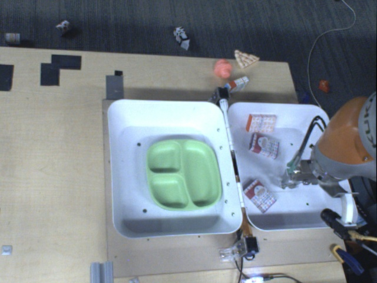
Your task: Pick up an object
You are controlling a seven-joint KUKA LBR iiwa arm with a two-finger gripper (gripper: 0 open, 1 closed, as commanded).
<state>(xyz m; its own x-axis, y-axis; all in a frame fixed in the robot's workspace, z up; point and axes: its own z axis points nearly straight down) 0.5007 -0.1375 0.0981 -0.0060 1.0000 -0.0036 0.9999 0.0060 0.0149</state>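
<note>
The right bin [306, 114] holds three small packets: an orange and white one [261, 122] at the back, a red and white one [263, 145] just in front of it, and a red patterned one [260, 194] near the front left. My gripper [290, 177] hangs low over the bin's middle, to the right of the front packet and apart from it. I see nothing between its fingers. The grey and orange arm [347, 140] reaches in from the right.
A green divided plate [183, 173] lies in the left bin [121, 158]. Behind the bins on the bench are a pink ball [222, 68], a pizza-slice toy [245, 58] and a small tube [237, 84]. Small bits lie on the dark floor beyond.
</note>
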